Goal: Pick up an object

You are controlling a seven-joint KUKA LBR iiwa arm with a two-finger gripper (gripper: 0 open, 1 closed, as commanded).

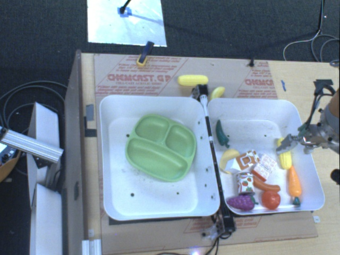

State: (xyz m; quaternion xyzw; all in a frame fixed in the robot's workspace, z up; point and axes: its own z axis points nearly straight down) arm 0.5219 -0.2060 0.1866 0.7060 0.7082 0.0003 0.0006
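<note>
Overhead, left bin (114, 195) bears a green divided plate (161, 147), bare floor around it; right bin (305, 126) crowds toys along its near edge, far half open; gripper (287, 142), fingers unreadable, hovers just above corn (286, 159) by carrot (294, 181).

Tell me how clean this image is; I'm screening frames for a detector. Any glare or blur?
Camera view: even light overall, soft shadows inside the bins; strong glare washes out the shiny sheet on the floor. The green plate and toy carrot look reasonably sharp; the end effector at the right looks soft and low in detail.
</note>
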